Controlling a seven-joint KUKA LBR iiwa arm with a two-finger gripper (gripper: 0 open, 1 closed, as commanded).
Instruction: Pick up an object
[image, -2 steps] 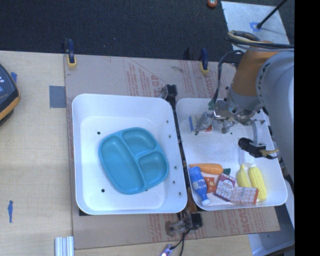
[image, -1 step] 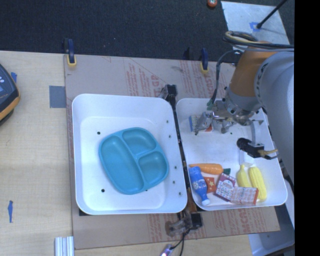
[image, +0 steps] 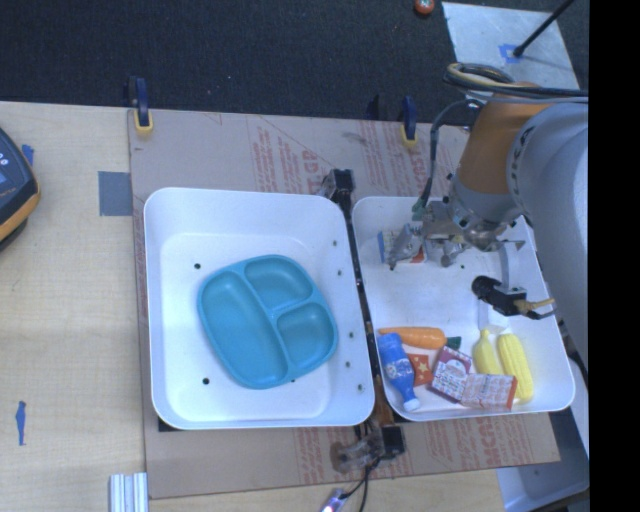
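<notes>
Gripper (image: 424, 246) of mine hangs over the far end of the right shallow white plastic bin (image: 432, 296), grey arm reaching in from the right with the orange band above the wrist. Whether it is open or closed I cannot tell from up here, and I see nothing held in it. The pickings are all down at the near end of the same bin, well apart from me: an orange toy carrot (image: 412, 337) lying crosswise, a blue tube with a white cap (image: 396, 368) just below it by the left wall, a red and white printed packet (image: 470, 382) beside that, and a yellow corn cob (image: 515, 365) with a smaller yellow piece (image: 486, 351) at its left. Over in the left white bin (image: 180, 250) sits a blue three-compartment plastic plate (image: 268, 320), flat in the middle.
</notes>
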